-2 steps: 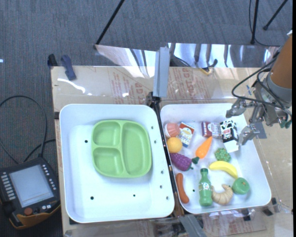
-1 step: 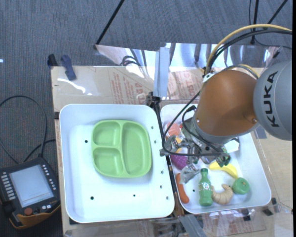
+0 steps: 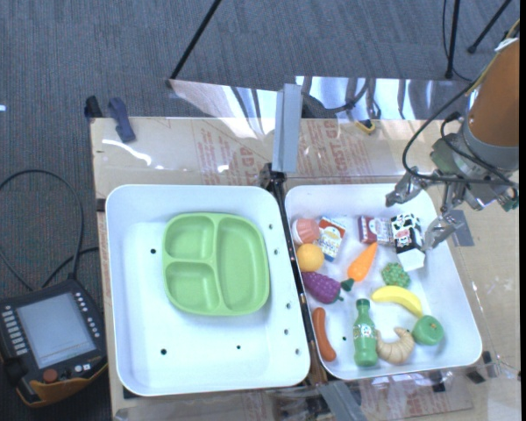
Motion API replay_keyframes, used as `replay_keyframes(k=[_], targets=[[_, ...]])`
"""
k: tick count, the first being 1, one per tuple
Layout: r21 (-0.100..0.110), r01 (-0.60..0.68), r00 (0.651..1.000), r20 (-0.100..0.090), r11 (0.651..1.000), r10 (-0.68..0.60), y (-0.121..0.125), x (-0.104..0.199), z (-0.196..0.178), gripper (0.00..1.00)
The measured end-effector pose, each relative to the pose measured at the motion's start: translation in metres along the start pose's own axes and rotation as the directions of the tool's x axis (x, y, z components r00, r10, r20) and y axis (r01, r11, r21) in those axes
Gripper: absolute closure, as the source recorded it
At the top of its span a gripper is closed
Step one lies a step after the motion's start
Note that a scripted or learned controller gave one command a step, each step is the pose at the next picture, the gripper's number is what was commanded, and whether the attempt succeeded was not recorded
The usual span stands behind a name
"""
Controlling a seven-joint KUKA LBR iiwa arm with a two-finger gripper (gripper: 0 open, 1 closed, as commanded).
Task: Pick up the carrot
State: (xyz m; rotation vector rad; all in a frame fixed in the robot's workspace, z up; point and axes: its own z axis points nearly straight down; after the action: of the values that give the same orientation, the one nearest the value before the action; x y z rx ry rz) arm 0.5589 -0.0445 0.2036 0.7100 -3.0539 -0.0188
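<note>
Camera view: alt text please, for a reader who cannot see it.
An orange carrot lies among toy foods in the right white bin, and the arm's gripper hangs open above that bin's far right corner, holding nothing. A banana, green bottle and grapes lie nearby; the left bin holds a green divided plate.

Bench (image 3: 202,152) under two white bins (image 3: 131,323).

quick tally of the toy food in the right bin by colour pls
orange: 2, carrot, round fruit
green: 3, bottle, broccoli, apple
yellow: 1, banana
purple: 1, grapes
red: 1, sausage
tan: 1, croissant
printed cartons: 3
pink: 1
total: 13
</note>
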Motion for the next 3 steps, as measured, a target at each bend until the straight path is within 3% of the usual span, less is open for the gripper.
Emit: replay_keyframes(k=[1,2,3], targets=[[0.020,-0.011,1.000,0.010,1.000,0.011,-0.073,0.018,-0.015,0.00],[-0.010,0.119,0.993,-0.012,0.993,-0.119,0.020,0.020,-0.015,0.00],[0.030,0.165,0.986,0.013,0.986,-0.166,-0.059,0.043,-0.063,0.00]])
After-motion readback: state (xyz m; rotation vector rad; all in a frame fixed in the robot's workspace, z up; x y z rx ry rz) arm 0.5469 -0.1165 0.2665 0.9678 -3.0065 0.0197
